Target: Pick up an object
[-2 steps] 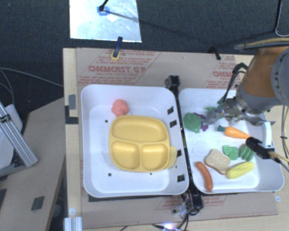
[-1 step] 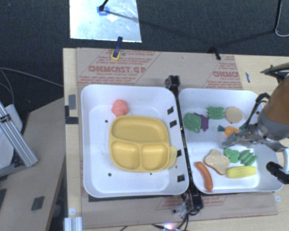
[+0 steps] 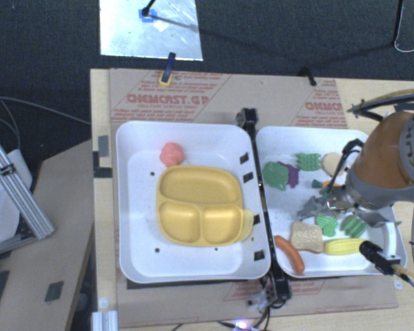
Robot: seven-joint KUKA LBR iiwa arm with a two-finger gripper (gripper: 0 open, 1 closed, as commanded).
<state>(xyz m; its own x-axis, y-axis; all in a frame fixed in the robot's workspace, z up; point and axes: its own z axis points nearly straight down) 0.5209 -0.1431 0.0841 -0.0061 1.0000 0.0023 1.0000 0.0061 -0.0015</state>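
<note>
The right bin (image 3: 276,138) holds several toy foods. Among them are a green broccoli (image 3: 275,176), a purple piece (image 3: 290,172), a green leafy piece (image 3: 308,161), a beige round piece (image 3: 331,162), a bread slice (image 3: 307,236), an orange sausage (image 3: 290,253) and a yellow corn cob (image 3: 343,246). My gripper (image 3: 322,203) hangs low over the middle of this bin. It sits just above a small green piece (image 3: 326,221) and beside a green ridged piece (image 3: 354,225). I see nothing lifted off the bin floor.
The left bin (image 3: 134,205) carries a yellow divided plate (image 3: 201,205) and a pink ball (image 3: 171,154) at its back. A black divider (image 3: 257,178) runs between the bins. A metal stand (image 3: 14,192) rises at the far left.
</note>
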